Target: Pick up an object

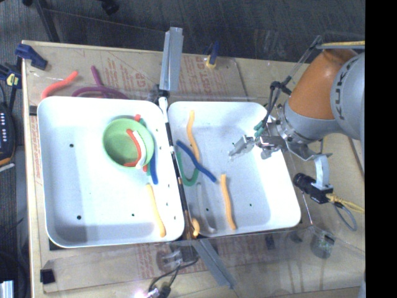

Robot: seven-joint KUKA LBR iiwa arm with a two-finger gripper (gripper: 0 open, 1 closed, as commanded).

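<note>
My gripper (253,149) hangs over the upper right part of the right bin (273,194), its fingers spread open with nothing between them. To its left in that bin lie a long orange stick (191,135), a blue stick (197,161) and a green loop (190,175). A shorter orange stick (228,205) lies below the gripper, apart from it. The left bin (68,191) holds a green bowl (123,143) with a red piece (134,138) in it, a blue piece (153,170) and an orange stick (157,215).
The orange-banded arm (316,92) reaches in from the right over the bench edge. Red (59,84) and purple (97,92) pieces lie on the bench above the left bin. A metal bar (171,58) stands at the bins' shared top edge.
</note>
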